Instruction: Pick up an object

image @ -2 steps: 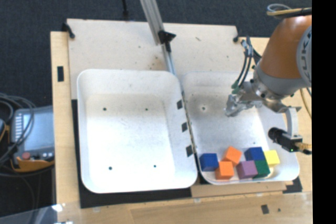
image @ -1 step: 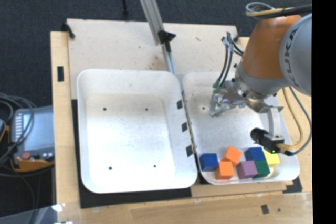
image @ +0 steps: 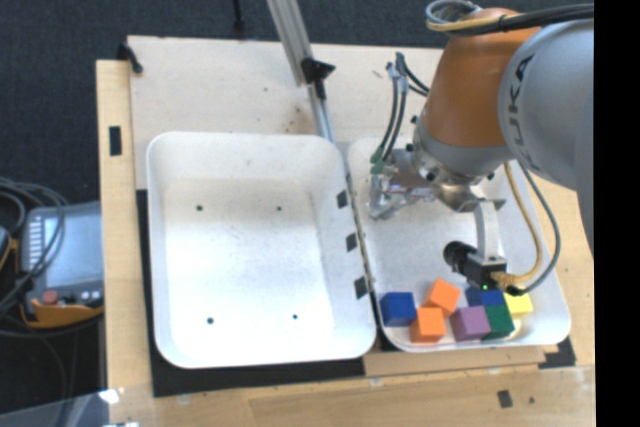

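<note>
arm pose: we see the grey arm with the orange band point(image: 470, 85) reaching in from the right and bending down over the right-hand shallow white bin point(image: 400, 235), its wrist hanging above that bin's upper half.

gripper: we place the two-finger gripper point(image: 385, 200) at the left end of the wrist hardware, close to the bin's left wall; a black attachment point(image: 468, 260) hangs lower right of it.

fingers: we cannot tell how far they stand apart, since the metal parts blur together from this angle. we see nothing between them.

task things: we count a cluster of small coloured blocks below and to the right of the gripper, in the near corner of the same bin: a blue cube point(image: 398, 307), two orange cubes point(image: 444, 295) point(image: 429, 323), a purple cube point(image: 469, 323), a green cube point(image: 497, 318) and a yellow cube point(image: 519, 302). they sit packed together, several touching, and well apart from the gripper.

edges: the gripper is just beside the ridge where the two bins meet; the blocks press against the near rim.

open room: the bin floor directly under and below the gripper is bare white. left of the gripper, the left-hand white bin point(image: 250, 245) offers a wide floor.

surroundings: a slanted aluminium pole point(image: 285, 10) rises beyond the gripper, up and to the left, from the tan bench point(image: 200, 75).
</note>
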`<state>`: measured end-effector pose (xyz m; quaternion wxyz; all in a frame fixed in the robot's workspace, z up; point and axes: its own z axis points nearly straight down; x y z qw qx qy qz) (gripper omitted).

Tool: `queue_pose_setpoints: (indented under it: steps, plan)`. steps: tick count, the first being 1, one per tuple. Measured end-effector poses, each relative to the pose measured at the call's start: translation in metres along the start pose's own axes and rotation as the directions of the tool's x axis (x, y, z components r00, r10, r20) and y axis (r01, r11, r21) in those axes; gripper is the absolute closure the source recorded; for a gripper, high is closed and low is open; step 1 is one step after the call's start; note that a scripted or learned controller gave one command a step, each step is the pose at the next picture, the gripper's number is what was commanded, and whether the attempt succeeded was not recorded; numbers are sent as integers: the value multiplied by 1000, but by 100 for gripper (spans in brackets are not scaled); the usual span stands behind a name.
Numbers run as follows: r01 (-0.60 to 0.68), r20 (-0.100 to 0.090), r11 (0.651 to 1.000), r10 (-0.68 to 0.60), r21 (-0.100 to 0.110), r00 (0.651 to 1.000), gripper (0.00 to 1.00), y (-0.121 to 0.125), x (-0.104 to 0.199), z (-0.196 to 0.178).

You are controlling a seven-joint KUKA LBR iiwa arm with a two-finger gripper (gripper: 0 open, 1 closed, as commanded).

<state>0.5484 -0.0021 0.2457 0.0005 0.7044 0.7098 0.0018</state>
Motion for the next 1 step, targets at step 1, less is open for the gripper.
queue_pose_setpoints:
  steps: [1]
  plan:
    - [1, 0, 1000, -1, 0, 1000, 100, -6, 50, -6]
